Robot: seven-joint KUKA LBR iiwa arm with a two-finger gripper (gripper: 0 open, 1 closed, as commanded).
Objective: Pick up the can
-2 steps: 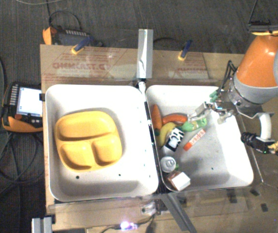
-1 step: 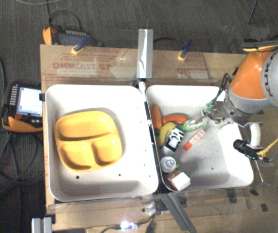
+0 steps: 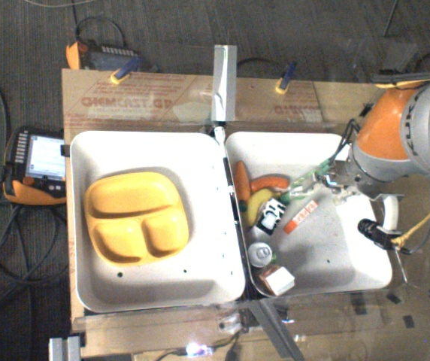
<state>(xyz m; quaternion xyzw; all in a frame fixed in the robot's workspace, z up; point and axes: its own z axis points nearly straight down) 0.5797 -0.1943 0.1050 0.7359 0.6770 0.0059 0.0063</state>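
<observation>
The can (image 3: pixel 260 254) is small and silver. It stands upright with its top facing the camera, near the front left corner of the right bin (image 3: pixel 350 273). My gripper (image 3: pixel 314 179) reaches in from the right and hovers over the middle of that bin, above and to the right of the can and well apart from it. It points left toward a cluster of toy food. Nothing is visibly held in it.
Near the gripper lie an orange carrot (image 3: pixel 241 180), a sausage (image 3: pixel 269 183), a banana (image 3: pixel 258 204), a black-and-white item (image 3: pixel 273 216) and a red-and-white tube (image 3: pixel 301 215). A small box (image 3: pixel 277 280) sits beside the can. The left bin (image 3: pixel 87 284) holds a yellow divided tray (image 3: pixel 136 216).
</observation>
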